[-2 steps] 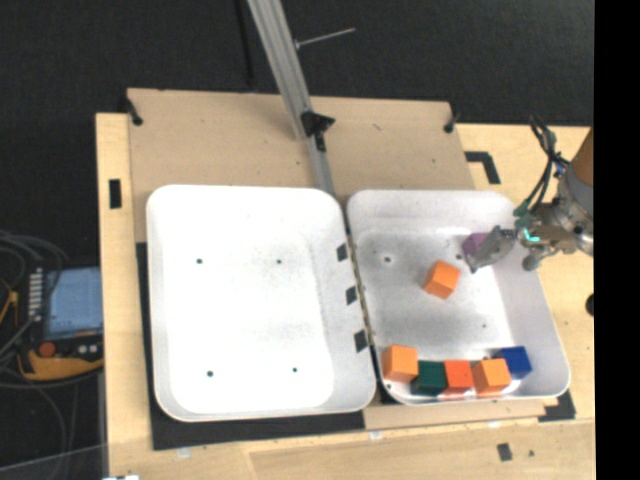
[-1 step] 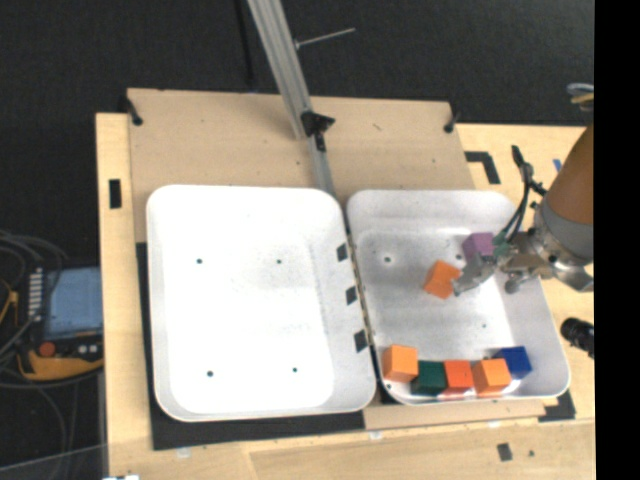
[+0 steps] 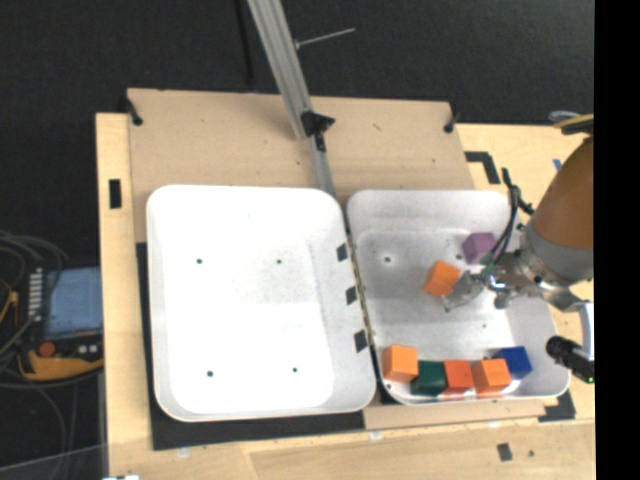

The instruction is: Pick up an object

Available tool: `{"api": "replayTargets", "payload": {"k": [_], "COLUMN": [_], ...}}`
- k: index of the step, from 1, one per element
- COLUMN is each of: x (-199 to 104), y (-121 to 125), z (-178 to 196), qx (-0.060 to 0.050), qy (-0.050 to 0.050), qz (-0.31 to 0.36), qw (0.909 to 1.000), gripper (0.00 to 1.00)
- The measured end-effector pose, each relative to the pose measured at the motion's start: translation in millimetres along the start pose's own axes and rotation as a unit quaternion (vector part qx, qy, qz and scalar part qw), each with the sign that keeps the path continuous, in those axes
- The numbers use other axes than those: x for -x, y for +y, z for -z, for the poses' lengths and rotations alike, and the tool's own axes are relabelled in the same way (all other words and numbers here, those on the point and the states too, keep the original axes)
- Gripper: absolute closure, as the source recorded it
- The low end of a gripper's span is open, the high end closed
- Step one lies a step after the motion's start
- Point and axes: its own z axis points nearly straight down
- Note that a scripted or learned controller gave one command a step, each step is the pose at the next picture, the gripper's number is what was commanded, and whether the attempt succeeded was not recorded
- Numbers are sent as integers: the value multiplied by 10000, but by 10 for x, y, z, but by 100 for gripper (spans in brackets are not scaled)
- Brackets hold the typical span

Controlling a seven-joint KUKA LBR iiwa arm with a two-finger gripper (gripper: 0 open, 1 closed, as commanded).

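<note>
Orange and tilted, a block sits in the middle of the right bin, just left of the gripper. The metal fingertips point toward this block and reach its lower right edge, but whether they close around it or merely touch it I cannot tell, nor how far apart the jaws stand. A purple block lies just above and to the right of the orange one, partly behind the wrist cables. The grey arm comes in from the right, its orange band at the frame's edge. Along the bin's near wall a row of blocks lies side by side: an orange cube at the left, then a green block, two more orange ones, and a blue block at the right end. The left bin lies beside it, their rims touching. A slanted metal rail runs from the top of the view down to the gap between the bins.
</note>
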Motion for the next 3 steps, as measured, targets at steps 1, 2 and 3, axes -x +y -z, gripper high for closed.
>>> {"api": "replayTargets", "payload": {"k": [1,2,3], "x": [-65,-64,-77], "y": [-70,-40,-67], "z": [-563,-423,205], "qx": [-3,50,59], "qy": [3,11,-5], "qz": [-3,-53,22], "qw": [10000,10000,10000], "gripper": [0,100,100]}}
